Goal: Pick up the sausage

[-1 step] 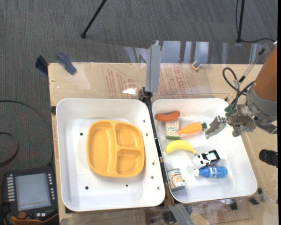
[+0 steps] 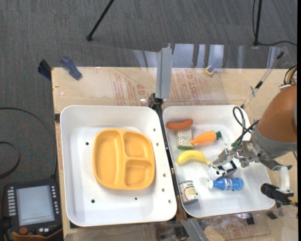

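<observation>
The sausage (image 2: 179, 124), reddish-brown and short, lies near the far left corner of the right bin (image 2: 256, 197). My gripper (image 2: 224, 164) hangs low over the middle of that bin, well to the right of the sausage and nearer the front, between the banana (image 2: 191, 157) and the blue bottle (image 2: 229, 184). Its fingers stand apart with nothing held between them. The arm's orange band (image 2: 282, 115) shows at the right edge.
A carrot (image 2: 204, 138) and a small patterned block (image 2: 184, 138) lie just in front of the sausage. A small can (image 2: 189, 191) stands at the bin's front left. The left bin (image 2: 70, 134) holds a yellow divided plate (image 2: 124, 159).
</observation>
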You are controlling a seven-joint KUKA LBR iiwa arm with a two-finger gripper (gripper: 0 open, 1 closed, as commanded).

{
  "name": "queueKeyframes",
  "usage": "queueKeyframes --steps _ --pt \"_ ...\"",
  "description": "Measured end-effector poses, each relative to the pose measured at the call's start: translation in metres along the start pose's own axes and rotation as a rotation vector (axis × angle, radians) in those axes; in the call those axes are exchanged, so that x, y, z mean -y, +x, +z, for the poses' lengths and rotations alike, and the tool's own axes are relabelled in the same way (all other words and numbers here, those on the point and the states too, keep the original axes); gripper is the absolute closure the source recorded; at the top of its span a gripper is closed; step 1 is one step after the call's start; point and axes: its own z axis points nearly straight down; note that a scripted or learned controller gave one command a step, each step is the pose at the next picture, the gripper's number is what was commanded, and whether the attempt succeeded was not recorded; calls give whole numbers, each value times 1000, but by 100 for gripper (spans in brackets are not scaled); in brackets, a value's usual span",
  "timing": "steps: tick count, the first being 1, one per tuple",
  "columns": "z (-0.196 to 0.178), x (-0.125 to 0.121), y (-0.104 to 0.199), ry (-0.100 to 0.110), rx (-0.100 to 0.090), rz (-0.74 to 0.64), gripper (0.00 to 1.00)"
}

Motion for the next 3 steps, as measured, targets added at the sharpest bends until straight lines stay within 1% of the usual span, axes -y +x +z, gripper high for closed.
queueKeyframes --steps 1,2,3 --pt "13 31 -16 -28 0 10 0" --pt "14 23 -10 -18 -6 246 0" --pt "29 14 -15 12 0 206 0"
